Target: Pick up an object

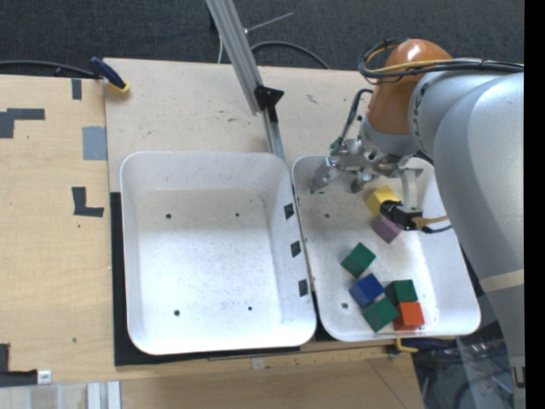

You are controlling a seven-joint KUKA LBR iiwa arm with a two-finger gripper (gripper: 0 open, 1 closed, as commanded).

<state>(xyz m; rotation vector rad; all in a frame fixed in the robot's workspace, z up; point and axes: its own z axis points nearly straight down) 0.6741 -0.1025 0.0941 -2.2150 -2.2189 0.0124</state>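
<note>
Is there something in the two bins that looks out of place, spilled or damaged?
Nothing stands out. The blocks all lie inside the right bin: a green block, a blue block, another green block, an orange block, plus yellow and purple blocks near the gripper. None looks broken or spilled.

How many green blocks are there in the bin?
3. One green block sits alone mid-bin, one at the front beside the blue block, one just above the orange block. The arm may hide more.

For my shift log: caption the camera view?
KUKA arm's gripper over the right bin, near coloured blocks; left bin alongside.
</note>
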